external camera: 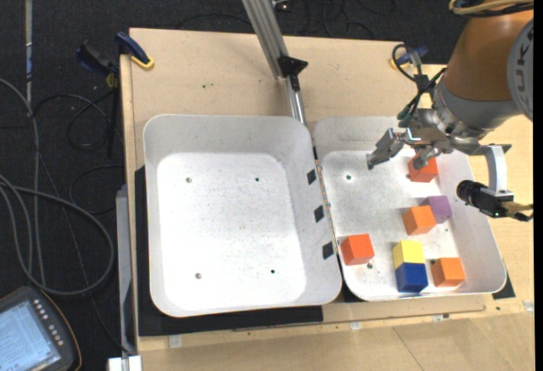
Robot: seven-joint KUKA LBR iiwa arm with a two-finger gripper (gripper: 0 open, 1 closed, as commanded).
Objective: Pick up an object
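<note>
Above the right bin (484, 276), the gripper (405, 148) hung near a red block (422, 168), fingers spread apart; nothing was picked up yet.

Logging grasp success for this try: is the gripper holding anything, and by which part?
Cannot be told. The gripper hangs over the right bin beside a red-orange block, but no block shows between its fingers.
</note>
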